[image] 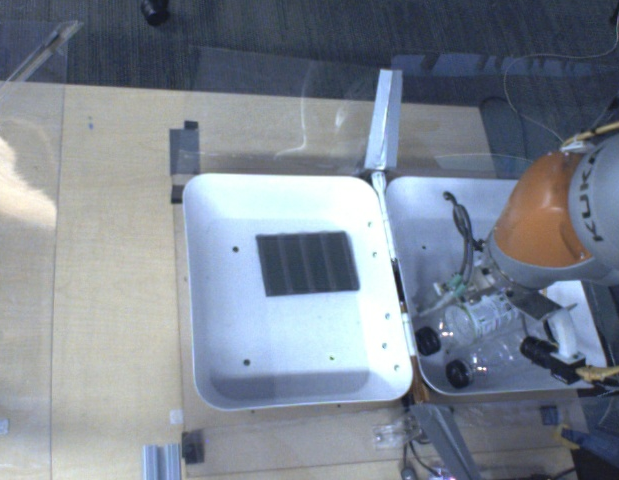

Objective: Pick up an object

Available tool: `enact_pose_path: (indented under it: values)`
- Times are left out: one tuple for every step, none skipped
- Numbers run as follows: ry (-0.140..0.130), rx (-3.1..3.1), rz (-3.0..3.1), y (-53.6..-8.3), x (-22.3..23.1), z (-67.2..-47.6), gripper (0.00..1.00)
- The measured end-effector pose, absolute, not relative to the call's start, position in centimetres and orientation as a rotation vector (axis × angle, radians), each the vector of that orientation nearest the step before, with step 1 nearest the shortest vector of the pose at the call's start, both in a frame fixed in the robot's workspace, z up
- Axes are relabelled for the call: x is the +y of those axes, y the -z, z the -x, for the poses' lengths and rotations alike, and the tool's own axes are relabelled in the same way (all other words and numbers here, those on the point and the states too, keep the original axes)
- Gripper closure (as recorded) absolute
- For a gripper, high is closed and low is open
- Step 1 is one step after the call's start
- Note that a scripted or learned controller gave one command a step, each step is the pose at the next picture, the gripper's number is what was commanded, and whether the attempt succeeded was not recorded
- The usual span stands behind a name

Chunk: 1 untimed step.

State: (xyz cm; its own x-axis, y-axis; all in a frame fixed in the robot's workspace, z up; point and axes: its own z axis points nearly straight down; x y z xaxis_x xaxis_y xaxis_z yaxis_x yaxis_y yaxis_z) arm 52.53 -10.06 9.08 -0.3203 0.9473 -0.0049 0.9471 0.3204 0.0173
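A dark grey ribbed rectangular pad (307, 263) lies flat near the middle of the left bin (214, 348). In the right bin (419, 208), the arm's orange band and wrist cover the right half. Below them my gripper (467, 300) reaches down over a clear plastic bottle-like thing (484, 320) near the bin's front. Two small black round things (427, 340) (457, 373) lie beside the clear thing toward the front left corner. A thin dark curved piece (457, 218) lies farther back in the same bin.
A metal divider post (383, 128) rises behind the seam between the bins. The wooden bench (89, 268) stretches to the left, with a clear sheet over part of it. Small brackets (185, 148) sit at the left bin's corners.
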Motion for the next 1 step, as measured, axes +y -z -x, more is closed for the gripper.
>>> enact_pose_path:
  values:
    - [-0.013,2.239,-2.189,-8.89,-9.67,-60.0,0.0]
